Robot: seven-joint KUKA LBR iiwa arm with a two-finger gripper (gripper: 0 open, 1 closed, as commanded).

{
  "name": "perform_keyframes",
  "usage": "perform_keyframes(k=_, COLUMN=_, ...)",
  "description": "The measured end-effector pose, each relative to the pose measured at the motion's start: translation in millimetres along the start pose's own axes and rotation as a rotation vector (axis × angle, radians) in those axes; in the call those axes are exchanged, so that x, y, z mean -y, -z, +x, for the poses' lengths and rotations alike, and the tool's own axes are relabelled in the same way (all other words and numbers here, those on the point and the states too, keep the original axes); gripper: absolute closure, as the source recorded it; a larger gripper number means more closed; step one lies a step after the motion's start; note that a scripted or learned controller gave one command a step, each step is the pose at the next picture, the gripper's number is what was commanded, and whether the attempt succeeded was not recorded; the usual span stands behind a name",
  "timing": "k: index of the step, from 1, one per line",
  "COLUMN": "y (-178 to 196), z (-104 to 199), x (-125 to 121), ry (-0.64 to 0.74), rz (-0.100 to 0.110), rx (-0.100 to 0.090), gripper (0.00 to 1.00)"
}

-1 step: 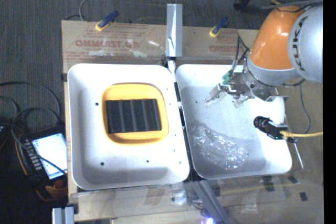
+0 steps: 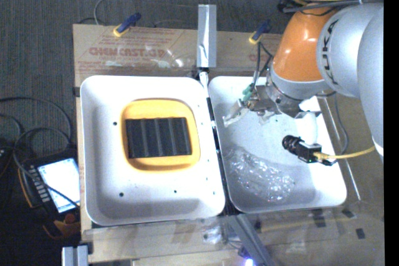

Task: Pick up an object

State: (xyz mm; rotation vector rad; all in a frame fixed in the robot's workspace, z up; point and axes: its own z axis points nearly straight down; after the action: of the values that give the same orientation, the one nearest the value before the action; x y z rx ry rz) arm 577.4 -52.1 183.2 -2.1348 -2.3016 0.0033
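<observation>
While the claw (image 2: 244,106) hangs, grip unreadable, over the right bin (image 2: 324,199), crumpled clear plastic (image 2: 259,174) stretches diagonally.

2 blue clamps (image 2: 126,23) (image 2: 260,29) on cardboard (image 2: 134,53); tablet (image 2: 57,183) at left.

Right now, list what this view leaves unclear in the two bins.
- Gripper: the arm's orange band and wrist cover it from above, so finger state is unreadable.
- Clear plastic in the right bin: see-through and glary; its outline and contents cannot be made out.
- Yellow tray in the left bin: the dark slots' depth is unreadable.
</observation>
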Motion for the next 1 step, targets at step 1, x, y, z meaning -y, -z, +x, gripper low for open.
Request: perform_keyframes(k=1, y=-38.4, z=-89.0, x=39.1, ry=-0.019, rz=0.0, rx=0.002, gripper=0.0)
